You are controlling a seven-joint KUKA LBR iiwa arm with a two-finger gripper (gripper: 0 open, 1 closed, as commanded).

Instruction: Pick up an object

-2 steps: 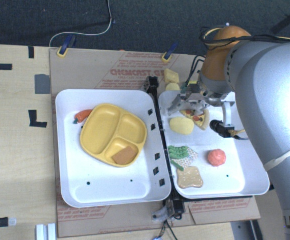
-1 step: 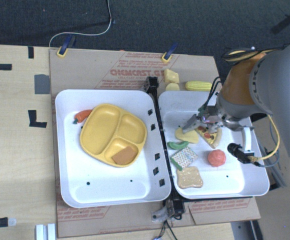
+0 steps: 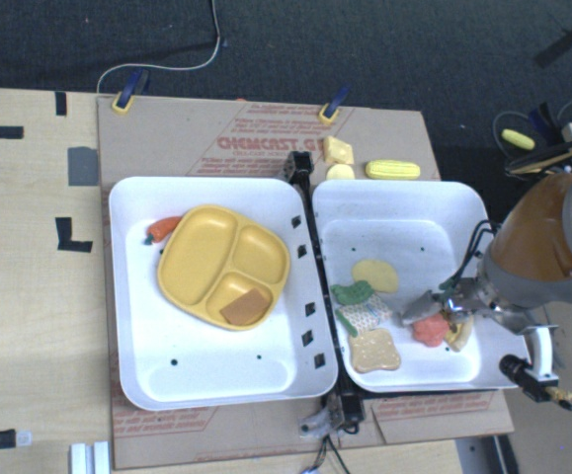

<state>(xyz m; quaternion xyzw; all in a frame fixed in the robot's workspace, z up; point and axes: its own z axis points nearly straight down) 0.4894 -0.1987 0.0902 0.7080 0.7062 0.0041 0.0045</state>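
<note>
My gripper (image 3: pixel 432 312) is low in the right bin (image 3: pixel 404 200), near its right wall, with the arm reaching in from the right. It hangs directly over a red object (image 3: pixel 430 332), and a small yellow piece (image 3: pixel 457 337) lies just to the right of that. Further left in the same bin lie a toast slice (image 3: pixel 374 351), a green piece (image 3: pixel 352 291), a pale patterned piece (image 3: pixel 364 315) and a flat yellow disc (image 3: pixel 376 275). I see nothing lifted off the bin floor.
The left bin (image 3: pixel 137 363) holds a yellow divided plate (image 3: pixel 221 265) with a brown piece (image 3: pixel 246 307) in one compartment, and an orange carrot (image 3: pixel 163 228) beside it. Behind the bins lie a yellow corn cob (image 3: pixel 392 170) and pale cheese-like bits (image 3: pixel 338 152).
</note>
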